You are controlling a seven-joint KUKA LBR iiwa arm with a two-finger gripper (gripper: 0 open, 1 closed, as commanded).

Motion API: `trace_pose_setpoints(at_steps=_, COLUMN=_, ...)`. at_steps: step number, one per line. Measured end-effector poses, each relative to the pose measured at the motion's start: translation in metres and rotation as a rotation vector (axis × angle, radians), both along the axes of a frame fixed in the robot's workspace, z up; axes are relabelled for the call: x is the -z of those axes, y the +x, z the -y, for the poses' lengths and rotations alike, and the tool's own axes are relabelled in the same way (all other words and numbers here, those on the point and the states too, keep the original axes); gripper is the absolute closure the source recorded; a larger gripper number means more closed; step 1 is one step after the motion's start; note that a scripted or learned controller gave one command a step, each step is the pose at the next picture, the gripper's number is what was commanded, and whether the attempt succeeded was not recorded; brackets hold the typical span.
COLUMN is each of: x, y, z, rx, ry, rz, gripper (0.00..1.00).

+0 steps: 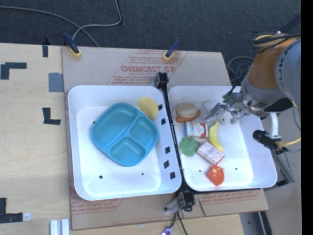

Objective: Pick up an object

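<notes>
One gripper (221, 112) is all I have, and it hangs over the upper part of the right bin (244, 173), with my grey wrist and its orange band behind it to the right. I can see metal fingers (213, 113) spreading toward the left and down, and nothing lies between them, so I judge that I hold nothing; how wide they stand apart is hard for me to read from this slanted angle.

Nearest to my gripper is the banana (214, 136), just below and a little to the left of it. Its long axis runs nearly up and down in the view, with the upper tip pointing toward my fingers. I think the coming move turns on this: I must go down and slightly left, and close across the short width of the banana, not along it.

Around the banana the things are crowded. A small carton (195, 129) touches it on the left, a pink-and-white box (211, 153) lies against its lower end, a green toy (189, 146) is left of that box, and a bun (187, 112) sits above the carton. A red toy (215, 175) lies lower, apart.

Whether the banana's upper tip lies under my fingers I cannot tell.
</notes>
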State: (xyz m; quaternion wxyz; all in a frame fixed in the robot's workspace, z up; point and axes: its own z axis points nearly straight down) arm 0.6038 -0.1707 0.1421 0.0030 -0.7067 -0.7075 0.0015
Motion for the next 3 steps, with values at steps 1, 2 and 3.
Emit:
trace_pose_setpoints(at_steps=1, x=0.052, y=-0.028, z=-0.066, rx=0.000, ry=-0.005, rz=0.017, gripper=0.00)
trace_pose_setpoints(at_steps=2, x=0.041, y=-0.027, z=-0.064, rx=0.002, ry=-0.008, rz=0.021, gripper=1.00)
trace_pose_setpoints(at_steps=3, x=-0.042, y=-0.009, z=-0.123, rx=-0.001, ry=-0.002, rz=0.007, gripper=1.00)
